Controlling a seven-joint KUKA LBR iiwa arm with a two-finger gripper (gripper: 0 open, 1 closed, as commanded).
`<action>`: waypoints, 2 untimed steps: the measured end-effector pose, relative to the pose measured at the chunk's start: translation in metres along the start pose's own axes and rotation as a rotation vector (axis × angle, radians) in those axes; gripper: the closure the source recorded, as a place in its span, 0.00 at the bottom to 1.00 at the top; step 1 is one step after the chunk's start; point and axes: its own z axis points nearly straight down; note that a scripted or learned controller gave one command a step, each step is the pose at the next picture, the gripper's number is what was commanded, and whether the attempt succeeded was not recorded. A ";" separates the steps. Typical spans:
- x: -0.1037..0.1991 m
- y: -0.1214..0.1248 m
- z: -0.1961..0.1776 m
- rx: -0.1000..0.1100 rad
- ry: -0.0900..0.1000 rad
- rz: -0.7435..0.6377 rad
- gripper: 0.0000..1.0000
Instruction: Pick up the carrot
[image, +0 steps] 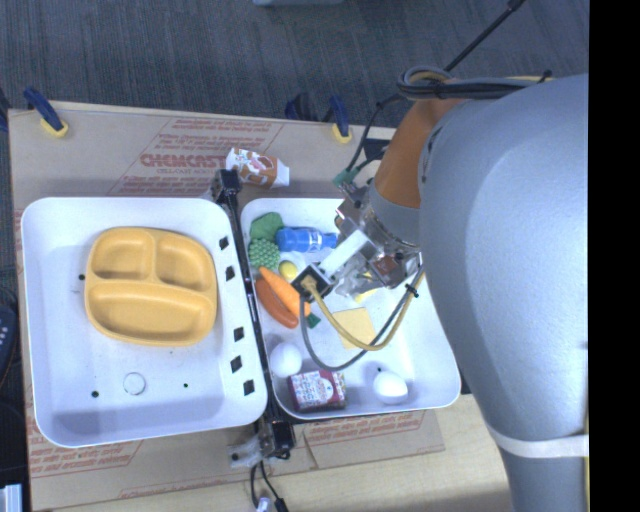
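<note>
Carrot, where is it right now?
The carrot lies in the right bin, against its left wall, just below the green vegetables and above a white egg.

The carrot (277, 297) is orange, lying in a white bin (432, 352) beside a green vegetable (263, 252), a blue bottle (305, 239), a pale yellow slice (355, 324), two white eggs (286, 358) and a dark red packet (317, 389) (its label is too small to read). The other white bin (50, 300) carries a mustard-yellow tray (150, 285). The arm (510, 260) is grey with an orange band (410, 150).
</note>
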 end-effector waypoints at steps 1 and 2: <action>-0.033 -0.082 0.043 0.003 -0.004 0.305 1.00; -0.010 -0.120 -0.021 0.000 -0.001 0.301 1.00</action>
